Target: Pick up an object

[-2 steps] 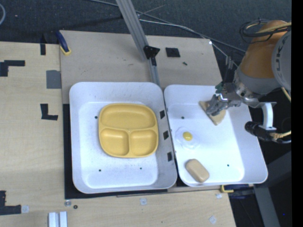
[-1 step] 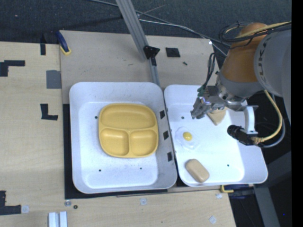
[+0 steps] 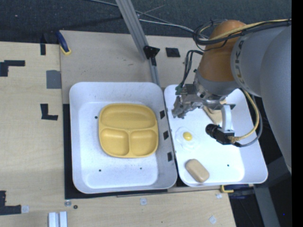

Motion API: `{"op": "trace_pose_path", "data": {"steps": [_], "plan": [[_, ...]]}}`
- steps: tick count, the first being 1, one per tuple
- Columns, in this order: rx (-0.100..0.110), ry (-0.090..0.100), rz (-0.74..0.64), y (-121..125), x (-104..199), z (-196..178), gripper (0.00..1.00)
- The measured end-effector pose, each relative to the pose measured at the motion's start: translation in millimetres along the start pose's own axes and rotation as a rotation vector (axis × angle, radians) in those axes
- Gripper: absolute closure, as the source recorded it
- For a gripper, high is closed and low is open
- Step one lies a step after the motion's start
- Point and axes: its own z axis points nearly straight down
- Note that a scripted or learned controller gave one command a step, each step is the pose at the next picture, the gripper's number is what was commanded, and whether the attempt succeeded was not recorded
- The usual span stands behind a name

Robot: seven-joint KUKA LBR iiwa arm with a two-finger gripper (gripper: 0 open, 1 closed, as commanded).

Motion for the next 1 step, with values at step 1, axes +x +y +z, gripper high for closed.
{"op": "trace_pose_path", "data": {"steps": [1], "plan": [[0.001, -0.001, 0.002, 5.0, 42.5, -5.4, 1.0]]}}
